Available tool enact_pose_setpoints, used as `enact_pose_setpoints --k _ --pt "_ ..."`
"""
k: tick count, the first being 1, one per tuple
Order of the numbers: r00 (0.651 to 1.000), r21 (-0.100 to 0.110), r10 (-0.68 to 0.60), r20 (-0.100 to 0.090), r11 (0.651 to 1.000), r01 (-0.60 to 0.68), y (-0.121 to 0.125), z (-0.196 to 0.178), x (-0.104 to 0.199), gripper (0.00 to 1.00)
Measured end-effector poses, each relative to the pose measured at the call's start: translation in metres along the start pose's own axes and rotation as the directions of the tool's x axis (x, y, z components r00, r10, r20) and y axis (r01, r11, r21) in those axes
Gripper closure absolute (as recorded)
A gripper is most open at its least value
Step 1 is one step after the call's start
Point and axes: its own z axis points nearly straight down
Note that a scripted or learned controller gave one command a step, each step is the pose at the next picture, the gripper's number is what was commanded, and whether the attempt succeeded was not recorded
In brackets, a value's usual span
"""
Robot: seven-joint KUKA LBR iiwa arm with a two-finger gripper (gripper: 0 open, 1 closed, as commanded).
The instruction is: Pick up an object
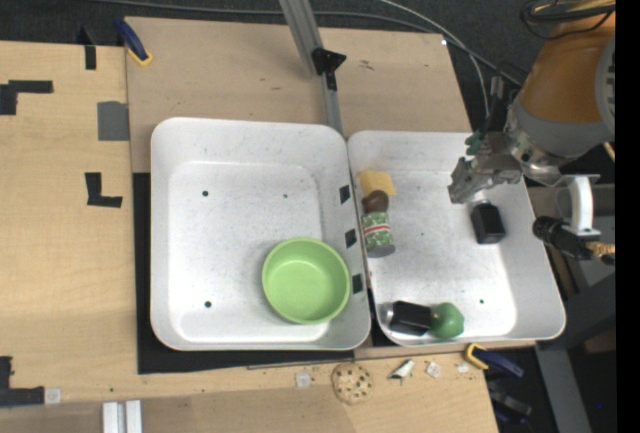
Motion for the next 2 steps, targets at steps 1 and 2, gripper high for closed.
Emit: enact_pose_setpoints --k 1,2 --pt "1.0 0.0 0.0 0.0 1.0 0.0 0.0 0.0 0.0 0.0" --pt "1.0 0.006 0.001 0.0 1.0 -0.001 -0.004 0.046 0.002 0.0"
